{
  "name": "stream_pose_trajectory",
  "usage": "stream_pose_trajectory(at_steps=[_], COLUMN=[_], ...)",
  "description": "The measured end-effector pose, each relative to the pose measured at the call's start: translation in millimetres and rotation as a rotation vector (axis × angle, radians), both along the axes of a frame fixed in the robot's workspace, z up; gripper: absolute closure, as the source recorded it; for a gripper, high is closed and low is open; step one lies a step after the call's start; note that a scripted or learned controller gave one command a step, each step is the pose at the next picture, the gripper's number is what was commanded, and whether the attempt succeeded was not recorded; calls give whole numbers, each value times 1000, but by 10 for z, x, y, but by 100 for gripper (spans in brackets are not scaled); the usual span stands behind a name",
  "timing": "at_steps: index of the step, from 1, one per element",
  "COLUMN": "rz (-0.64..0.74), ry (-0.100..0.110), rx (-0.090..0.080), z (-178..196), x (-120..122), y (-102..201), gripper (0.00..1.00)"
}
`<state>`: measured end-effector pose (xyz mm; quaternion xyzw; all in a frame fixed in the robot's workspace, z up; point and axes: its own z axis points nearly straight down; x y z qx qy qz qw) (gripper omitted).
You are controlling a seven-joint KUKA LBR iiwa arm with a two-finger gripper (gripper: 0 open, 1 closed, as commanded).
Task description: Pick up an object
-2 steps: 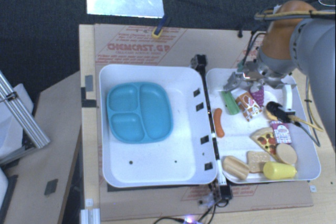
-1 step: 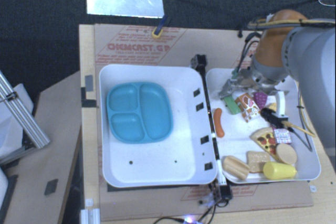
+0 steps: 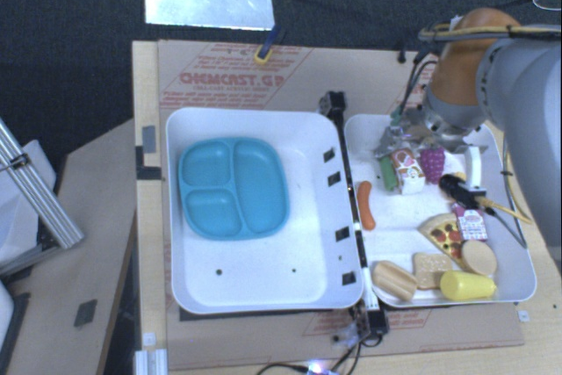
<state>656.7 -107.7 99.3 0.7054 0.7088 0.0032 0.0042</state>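
Carton just under gripper

Two white bins: the left bin holds one blue tray with three compartments; the right bin holds the toy foods. Counted there: one hot dog, one bread roll, one cracker, one lemon, one pizza slice, one round cookie, one pink-and-white carton, one purple item, one green item, and one small pink packet.
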Motion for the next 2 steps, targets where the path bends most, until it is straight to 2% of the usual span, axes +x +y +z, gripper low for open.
stream_pose_trajectory(at_steps=[2], rz=[0], ry=[4], rx=[1], z=[891], x=[22], y=[10], gripper=[100])
